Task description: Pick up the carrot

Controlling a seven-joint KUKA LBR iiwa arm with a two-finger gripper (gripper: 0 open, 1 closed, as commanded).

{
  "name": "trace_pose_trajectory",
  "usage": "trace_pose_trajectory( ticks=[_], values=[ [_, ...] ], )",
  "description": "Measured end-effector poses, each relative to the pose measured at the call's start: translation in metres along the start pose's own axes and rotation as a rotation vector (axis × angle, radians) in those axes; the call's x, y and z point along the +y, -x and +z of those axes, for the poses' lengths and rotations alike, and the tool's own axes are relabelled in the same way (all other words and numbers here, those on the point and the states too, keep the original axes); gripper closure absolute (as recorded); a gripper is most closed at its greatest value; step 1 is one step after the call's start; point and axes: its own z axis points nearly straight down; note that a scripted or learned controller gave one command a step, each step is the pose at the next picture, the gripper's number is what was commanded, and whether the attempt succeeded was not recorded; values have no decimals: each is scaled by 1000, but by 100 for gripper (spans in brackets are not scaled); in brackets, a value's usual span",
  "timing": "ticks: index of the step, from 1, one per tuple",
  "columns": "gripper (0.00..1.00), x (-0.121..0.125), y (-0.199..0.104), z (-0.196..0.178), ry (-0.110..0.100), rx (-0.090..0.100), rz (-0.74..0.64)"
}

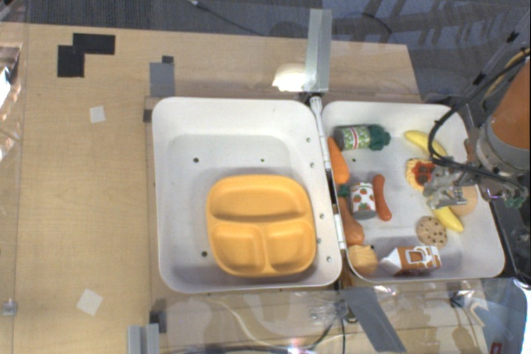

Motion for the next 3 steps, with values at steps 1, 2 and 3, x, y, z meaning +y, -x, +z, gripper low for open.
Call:
trace_pose_trajectory(
  ticks=[1, 2, 3],
  values=[
    [100, -14, 74, -20, 1, -2, -239],
    [100, -18, 136, -69, 0, -5, -481],
    [100, -13, 43, -27, 6, 4, -728]
  ],
)
